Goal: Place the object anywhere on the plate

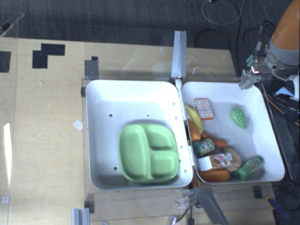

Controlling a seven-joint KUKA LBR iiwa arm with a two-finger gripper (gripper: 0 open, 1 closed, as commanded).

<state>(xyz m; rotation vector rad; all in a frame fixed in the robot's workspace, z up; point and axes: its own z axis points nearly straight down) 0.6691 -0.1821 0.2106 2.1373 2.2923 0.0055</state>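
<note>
A green plate (149,152) with three compartments lies in the left bin (101,125), toward its front. The right bin (262,139) holds the loose objects: a yellow banana (194,118), a pink patterned box (204,108), a green bumpy fruit (239,117), a small can (205,147), a white-and-red packet (220,161), an orange carrot (215,175) and a green bottle (247,168). The arm with its orange band (286,29) sits at the upper right, beyond the right bin's far right corner. Its gripper (248,78) hangs over that corner's rim, away from all the objects.
A metal post (179,55) rises between the two bins at the back. Black cables (234,13) lie on the dark floor behind the bench. Black squares (47,54) mark the wooden benchtop at the left.
</note>
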